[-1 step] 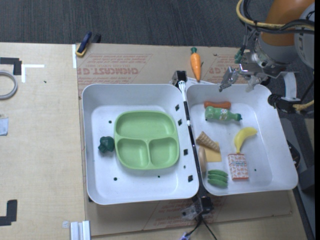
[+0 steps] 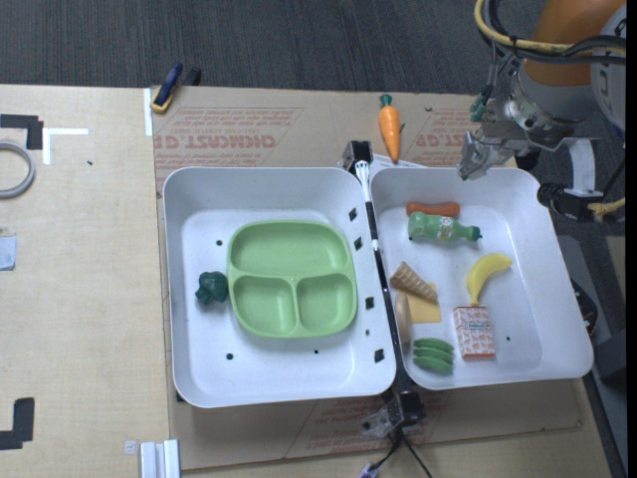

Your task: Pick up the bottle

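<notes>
Here, your green bottle [image 2: 443, 229] lies on its side in the right bin [image 2: 537, 207], touching a sausage [image 2: 433, 208] at its 12 o'clock, so a grasp is crowded there. The gripper [image 2: 474, 160] hovers over the bin's rim at the bottle's 1 o'clock, holding nothing; open floor lies toward 3 o'clock

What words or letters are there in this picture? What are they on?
Red print on the cardboard sheet behind the left bin: large letters, upside down and reversed in this view, too unclear to read for certain.
More red print on the cardboard near the carrot: too blurred to read.
Label on the green bottle: too small to read.
Front of the small red carton: too small to read.
</notes>
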Robot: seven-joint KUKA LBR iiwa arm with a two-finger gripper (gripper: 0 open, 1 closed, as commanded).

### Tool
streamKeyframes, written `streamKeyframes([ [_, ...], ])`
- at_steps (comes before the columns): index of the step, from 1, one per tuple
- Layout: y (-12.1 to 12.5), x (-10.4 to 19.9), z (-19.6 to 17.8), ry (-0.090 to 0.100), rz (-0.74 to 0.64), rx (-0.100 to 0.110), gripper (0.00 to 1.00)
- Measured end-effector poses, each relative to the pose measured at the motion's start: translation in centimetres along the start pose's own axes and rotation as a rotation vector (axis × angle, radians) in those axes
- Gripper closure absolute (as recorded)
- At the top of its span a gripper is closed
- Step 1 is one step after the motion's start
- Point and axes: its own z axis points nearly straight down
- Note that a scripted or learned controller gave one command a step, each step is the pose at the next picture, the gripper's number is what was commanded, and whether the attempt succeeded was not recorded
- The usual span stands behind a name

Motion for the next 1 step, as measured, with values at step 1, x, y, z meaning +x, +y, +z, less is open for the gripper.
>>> streamKeyframes([
  [1, -5.58, 4.19, 3.79, 0.001, 0.179, 0.003, 1.00],
])
